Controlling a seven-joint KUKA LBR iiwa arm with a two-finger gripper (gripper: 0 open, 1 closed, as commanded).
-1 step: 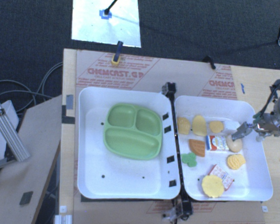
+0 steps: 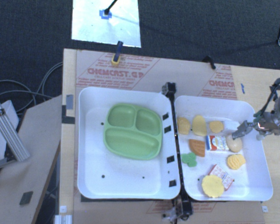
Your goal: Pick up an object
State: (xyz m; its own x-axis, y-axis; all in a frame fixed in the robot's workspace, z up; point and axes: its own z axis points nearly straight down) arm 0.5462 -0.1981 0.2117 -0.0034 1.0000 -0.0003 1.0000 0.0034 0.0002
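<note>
Nearest the lens, at the right bin's 6 o'clock, a yellow disc overlaps a small red-and-white packet whose print is too small to read. Up from there, toward 3 o'clock, lies a ridged yellow piece. At the bin's centre sits an orange wedge, with a white, red and blue carton just beside it at its 3 o'clock; the carton's label cannot be read. A pale round piece touches the carton's right side. Along the bin's 12 o'clock edge three yellowish pieces stand in a row. A green piece lies at 8 o'clock, near the divide.

The gripper hangs over the bin's 2 o'clock part, just above the pale round piece, reaching from the right. Whether its grip is wide or narrow I cannot tell, and nothing is seen held.

The left bin bears a green divided plate at its centre, three wells showing. Black clips run down the seam between the bins.

Under both bins lies a brown sheet printed in red: "CHEMCAST GP" reads upside down at 12 o'clock and again at 1 o'clock. A yellow and blue tool rests at its top edge.
</note>
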